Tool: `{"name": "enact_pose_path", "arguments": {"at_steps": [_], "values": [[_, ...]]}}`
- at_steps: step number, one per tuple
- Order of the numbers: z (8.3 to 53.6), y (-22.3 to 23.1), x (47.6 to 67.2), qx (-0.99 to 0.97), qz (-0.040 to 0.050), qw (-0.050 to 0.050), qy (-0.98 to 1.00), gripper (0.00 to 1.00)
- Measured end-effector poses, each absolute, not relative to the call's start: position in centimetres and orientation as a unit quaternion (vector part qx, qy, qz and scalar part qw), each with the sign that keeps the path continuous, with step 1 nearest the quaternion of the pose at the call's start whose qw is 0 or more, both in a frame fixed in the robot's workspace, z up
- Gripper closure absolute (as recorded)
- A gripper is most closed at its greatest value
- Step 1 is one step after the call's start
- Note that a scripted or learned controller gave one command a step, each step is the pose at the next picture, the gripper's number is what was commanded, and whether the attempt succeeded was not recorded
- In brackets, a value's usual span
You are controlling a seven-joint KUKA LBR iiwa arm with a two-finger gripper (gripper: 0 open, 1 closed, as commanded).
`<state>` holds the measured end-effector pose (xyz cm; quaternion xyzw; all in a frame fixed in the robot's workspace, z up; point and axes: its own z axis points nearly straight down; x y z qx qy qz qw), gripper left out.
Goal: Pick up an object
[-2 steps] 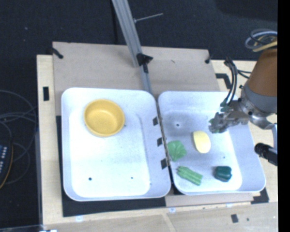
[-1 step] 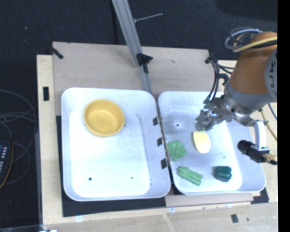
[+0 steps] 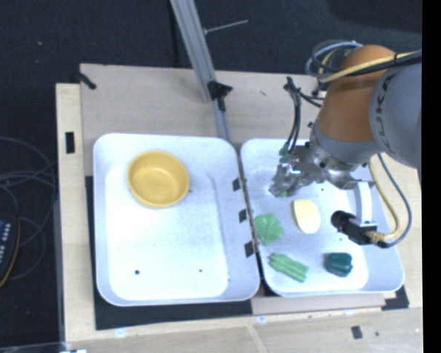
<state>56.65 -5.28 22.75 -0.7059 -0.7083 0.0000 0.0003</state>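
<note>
The pale yellow rounded piece point(image 3: 306, 216) lies in the middle of the right bin point(image 3: 386, 274), right of frame centre. The gripper point(image 3: 281, 185) hangs just up and left of it, low over the bin floor; whether it is spread or closed I cannot tell. Below it sits a leafy green piece point(image 3: 268, 228), then a ridged green pod point(image 3: 288, 268) and a dark green pepper point(image 3: 339, 263) near the lower edge. The left bin point(image 3: 161, 271) holds a yellow bowl point(image 3: 158, 179) at its upper left, on the wooden worktop point(image 3: 132, 98)
</note>
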Motion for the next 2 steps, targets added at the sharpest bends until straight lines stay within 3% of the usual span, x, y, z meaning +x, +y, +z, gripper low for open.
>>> {"name": "enact_pose_path", "arguments": {"at_steps": [2], "values": [[24.6, 5.6, 60.1, -0.706, -0.0008, 0.0, -0.708, 1.0]]}}
